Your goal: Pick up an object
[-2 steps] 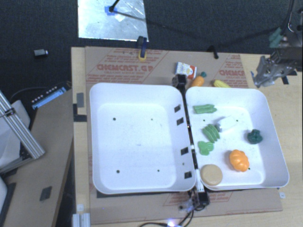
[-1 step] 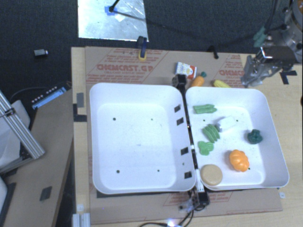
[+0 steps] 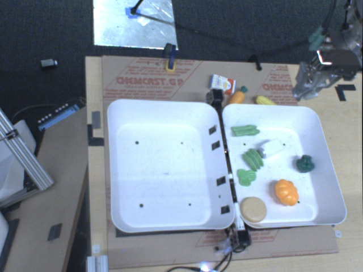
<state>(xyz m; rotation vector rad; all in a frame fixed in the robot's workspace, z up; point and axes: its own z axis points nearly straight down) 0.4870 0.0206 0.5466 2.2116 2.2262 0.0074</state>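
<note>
Pincer (image 3: pixel 309 85) state unclear, beyond right bin (image 3: pixel 326 146), near yellow item (image 3: pixel 264 100)

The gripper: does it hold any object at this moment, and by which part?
Nothing is seen held. The gripper is above the far right corner of the right bin, apart from the items in it, such as the orange pepper.

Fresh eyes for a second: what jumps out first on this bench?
The bright orange pepper-shaped toy in the right-hand white bin, among several green toy vegetables and a round tan disc. Next, the grey end effector hovering beyond that bin's far right corner.
</note>
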